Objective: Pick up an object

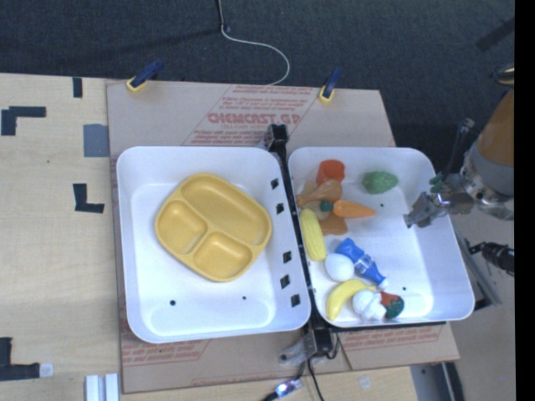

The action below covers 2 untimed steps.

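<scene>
Camera view: carrot [354,210] lies crosswise, tip toward end effector [420,213]; finger state unclear.

Light was even and fairly bright; the white bins [201,324] glared mildly, shadows soft, detail slightly blurred

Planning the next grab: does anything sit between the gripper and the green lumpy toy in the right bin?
Nothing visible does. The gripper hangs at the right bin's right wall, and only bare white floor lies between it and the green lumpy toy.
</scene>
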{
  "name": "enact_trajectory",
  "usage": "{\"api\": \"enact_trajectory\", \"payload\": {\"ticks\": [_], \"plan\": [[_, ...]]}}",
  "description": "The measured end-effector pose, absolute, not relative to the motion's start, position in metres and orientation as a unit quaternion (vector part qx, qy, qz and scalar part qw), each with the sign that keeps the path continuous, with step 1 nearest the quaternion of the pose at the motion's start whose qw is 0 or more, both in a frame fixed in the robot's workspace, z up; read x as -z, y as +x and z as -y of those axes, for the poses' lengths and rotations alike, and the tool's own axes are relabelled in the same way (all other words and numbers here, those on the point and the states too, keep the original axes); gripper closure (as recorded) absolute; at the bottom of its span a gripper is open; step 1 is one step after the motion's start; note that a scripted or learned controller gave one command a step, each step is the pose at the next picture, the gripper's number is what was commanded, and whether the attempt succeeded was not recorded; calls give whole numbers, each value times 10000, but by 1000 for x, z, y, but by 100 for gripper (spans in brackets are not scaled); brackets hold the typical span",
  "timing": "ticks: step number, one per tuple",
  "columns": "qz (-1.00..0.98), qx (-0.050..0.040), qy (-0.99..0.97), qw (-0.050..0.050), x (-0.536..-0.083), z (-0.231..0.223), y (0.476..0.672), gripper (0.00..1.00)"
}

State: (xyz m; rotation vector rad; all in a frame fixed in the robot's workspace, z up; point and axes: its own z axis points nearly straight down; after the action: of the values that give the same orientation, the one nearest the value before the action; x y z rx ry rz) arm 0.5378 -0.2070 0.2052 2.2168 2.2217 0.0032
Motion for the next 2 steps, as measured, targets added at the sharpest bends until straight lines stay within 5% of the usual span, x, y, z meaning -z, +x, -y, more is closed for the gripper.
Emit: {"api": "enact_trajectory", "payload": {"ticks": [1, 2], "plan": [[-7078, -5, 7064, 4, -225, 206, 539, 100], [-7090, 4, 7052, -5, -214, 160, 561, 100]]}}
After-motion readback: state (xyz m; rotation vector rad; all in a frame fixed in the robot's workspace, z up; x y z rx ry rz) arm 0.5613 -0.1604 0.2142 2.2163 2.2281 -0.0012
